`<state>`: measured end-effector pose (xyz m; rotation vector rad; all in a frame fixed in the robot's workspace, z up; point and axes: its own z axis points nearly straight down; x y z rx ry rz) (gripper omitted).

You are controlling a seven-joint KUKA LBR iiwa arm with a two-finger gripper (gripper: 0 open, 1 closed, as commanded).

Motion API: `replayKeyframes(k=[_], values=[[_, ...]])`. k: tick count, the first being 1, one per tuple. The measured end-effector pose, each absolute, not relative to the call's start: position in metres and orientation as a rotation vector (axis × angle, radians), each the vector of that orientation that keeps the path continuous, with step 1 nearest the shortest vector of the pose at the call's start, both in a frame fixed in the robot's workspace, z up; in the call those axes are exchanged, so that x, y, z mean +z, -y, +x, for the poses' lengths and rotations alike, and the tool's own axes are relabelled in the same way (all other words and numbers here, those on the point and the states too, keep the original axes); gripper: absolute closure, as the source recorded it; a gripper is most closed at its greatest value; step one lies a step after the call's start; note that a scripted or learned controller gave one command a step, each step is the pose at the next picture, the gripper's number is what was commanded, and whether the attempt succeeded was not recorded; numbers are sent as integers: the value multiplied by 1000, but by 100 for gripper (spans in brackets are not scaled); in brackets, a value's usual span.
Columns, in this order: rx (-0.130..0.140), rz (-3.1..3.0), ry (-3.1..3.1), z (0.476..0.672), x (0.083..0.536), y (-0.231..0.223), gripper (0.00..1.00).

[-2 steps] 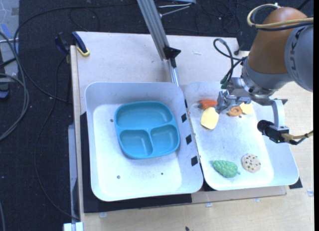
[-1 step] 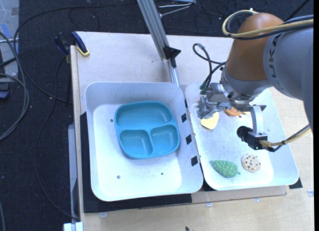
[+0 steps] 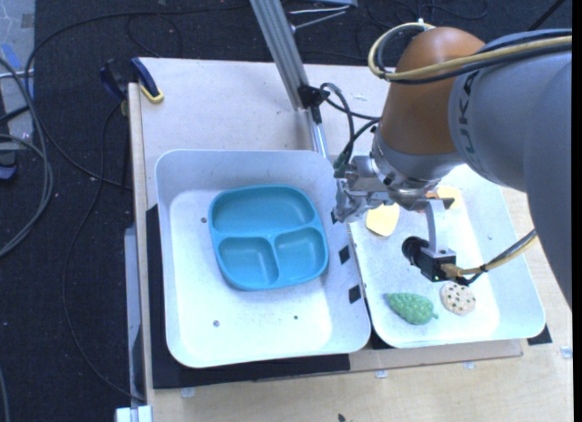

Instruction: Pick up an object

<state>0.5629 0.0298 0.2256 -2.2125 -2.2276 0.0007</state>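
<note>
The gripper (image 3: pixel 350 200) is hanging over the right bin (image 3: pixel 509 302), near the yellow piece (image 3: pixel 383 221). Honestly can't tell how it's set. Blue tray (image 3: pixel 268 236) is sitting in the left bin (image 3: pixel 182 320).

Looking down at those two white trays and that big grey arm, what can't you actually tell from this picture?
- End effector: the arm's bulk covers most of it, so its grip state is unreadable in the camera view.
- Yellow piece: partly under the arm; full shape hidden.
- Right bin: its far part is covered by the arm.
- Cookie-like item and green lump: too small to identify surely.
</note>
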Motion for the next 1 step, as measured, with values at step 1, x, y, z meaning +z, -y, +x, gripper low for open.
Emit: replayKeyframes(k=[1], values=[[-4,-2212,2230,565,237,-79,100]])
